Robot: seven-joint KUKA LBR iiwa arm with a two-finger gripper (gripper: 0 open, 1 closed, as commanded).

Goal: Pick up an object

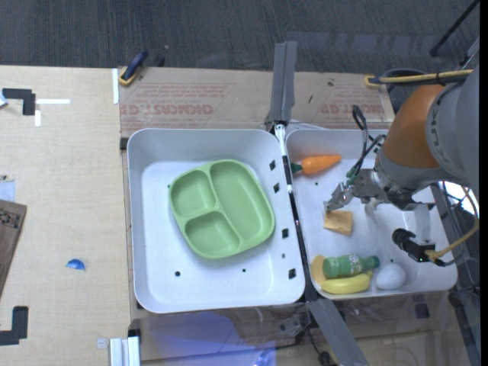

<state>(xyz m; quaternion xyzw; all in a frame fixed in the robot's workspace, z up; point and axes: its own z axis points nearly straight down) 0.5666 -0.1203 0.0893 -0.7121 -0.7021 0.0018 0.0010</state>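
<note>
A pale wooden bench sits against dark grey carpet at the far side, with a brown cardboard sheet lying under 2 shallow white bins. The left bin holds a green divided plate with 3 compartments. The right bin holds an orange carrot at its far left, a tan cheese wedge in the middle, and along its near edge a green bottle, a yellow banana touching it, and a white egg. The grey arm reaches in from the right; its gripper hovers just above the cheese wedge, fingers slightly parted, holding nothing.
</note>
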